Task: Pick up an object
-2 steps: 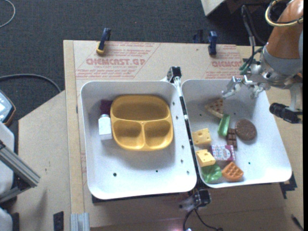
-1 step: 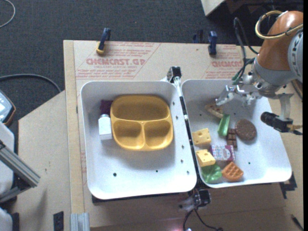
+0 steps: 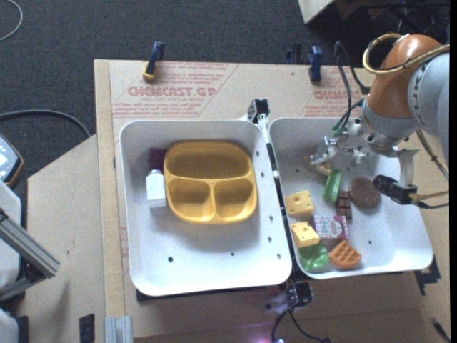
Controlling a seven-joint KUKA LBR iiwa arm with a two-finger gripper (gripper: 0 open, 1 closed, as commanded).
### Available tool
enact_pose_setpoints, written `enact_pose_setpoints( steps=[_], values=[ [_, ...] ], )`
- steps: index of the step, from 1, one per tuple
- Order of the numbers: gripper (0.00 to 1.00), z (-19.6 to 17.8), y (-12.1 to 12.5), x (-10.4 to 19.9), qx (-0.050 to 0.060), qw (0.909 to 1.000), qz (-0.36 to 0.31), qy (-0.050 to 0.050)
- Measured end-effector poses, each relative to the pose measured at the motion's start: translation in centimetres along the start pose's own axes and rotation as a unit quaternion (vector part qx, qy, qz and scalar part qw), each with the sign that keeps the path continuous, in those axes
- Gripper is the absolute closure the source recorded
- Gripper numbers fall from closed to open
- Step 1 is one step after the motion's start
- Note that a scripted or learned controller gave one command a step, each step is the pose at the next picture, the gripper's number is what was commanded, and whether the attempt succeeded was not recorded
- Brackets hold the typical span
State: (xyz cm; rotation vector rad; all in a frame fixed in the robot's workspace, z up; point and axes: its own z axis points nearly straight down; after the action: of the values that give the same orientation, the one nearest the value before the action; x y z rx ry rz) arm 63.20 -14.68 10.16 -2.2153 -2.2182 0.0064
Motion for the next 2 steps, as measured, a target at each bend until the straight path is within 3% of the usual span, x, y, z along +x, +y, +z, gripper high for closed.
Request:
enact_pose_setpoints(
  steps=[1,2],
  values=[
    [0.0,1.3,0.2,0.0,-0.004,1.0,0.0,0.0],
    [1.0,-0.2,0.6,0.2,-0.01,0.9999,0.0,0.0]
  ],
)
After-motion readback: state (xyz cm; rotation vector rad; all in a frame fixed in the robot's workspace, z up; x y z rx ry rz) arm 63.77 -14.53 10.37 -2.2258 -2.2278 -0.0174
